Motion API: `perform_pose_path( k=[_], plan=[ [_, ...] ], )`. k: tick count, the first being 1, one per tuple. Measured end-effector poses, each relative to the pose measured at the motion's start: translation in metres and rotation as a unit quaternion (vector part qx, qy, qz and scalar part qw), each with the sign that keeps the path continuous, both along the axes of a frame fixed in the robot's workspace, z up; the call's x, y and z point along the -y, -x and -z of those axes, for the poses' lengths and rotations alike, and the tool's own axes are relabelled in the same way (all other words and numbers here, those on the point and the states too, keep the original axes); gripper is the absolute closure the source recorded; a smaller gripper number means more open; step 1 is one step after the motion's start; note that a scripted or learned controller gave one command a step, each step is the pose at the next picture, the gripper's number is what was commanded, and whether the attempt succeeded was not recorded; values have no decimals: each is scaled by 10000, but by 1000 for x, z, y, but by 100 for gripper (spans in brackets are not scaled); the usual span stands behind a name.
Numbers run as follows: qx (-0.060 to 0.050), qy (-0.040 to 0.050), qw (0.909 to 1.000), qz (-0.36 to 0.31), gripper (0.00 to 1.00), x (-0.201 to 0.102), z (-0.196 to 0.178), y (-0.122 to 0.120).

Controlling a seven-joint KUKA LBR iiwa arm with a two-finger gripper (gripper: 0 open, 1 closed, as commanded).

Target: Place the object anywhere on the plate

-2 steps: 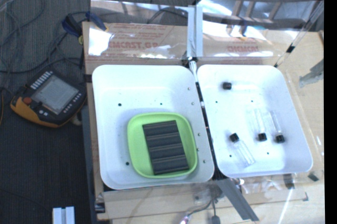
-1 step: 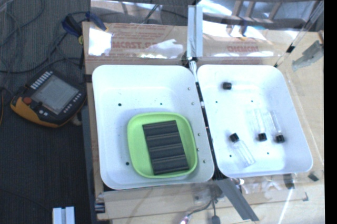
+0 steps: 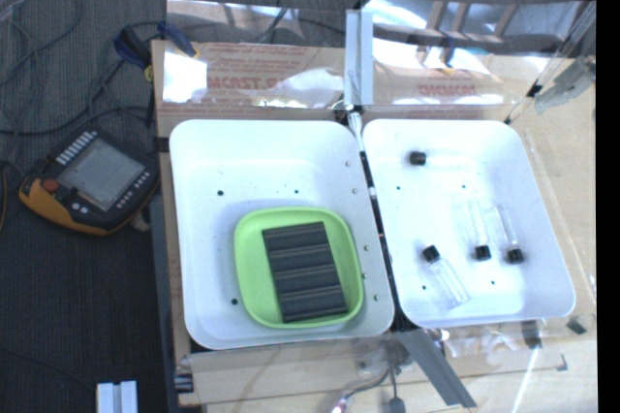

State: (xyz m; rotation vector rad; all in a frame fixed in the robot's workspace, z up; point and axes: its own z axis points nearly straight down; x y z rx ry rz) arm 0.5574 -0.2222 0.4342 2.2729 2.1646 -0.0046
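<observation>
Furthest left, at about 9 o'clock from the bins, I see the teach pendant [image 3: 92, 183] lying on the dark floor, its screen facing up, with cables looping above it.

Next comes the left bin [image 3: 199, 198]. The green plate [image 3: 249, 241] sits in its lower half, toward 5 o'clock of the bin floor, close to the bin's near wall. The dark ribbed block [image 3: 305, 271] lies flat on the plate, filling most of its middle, its long side running from 12 to 6 o'clock with a slight tilt. So the task's thing rests on the plate.

The right bin [image 3: 455, 144] touches the left one along their shared wall. At about 11 o'clock on its floor lies a small black cap [image 3: 418, 158], alone. Lower down, from 6 to 4 o'clock, lie three clear vials with black caps. The left vial [image 3: 441, 270] points its cap toward 10 o'clock. The middle vial [image 3: 478, 235] and the right vial [image 3: 508, 237] lie nearly parallel, just beside each other, caps toward 6 o'clock. Their clear bodies are faint against the white.

I cannot tell the state of the pincer from this view.
</observation>
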Motion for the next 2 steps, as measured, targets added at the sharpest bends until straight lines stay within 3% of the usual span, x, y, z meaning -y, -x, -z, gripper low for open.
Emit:
perform_pose_path(
  k=[1,2],
  plan=[
    [2,1,9996,-273,0,-2,0,-28],
    [3,1,9996,-272,0,-2,0,-28]
  ],
)
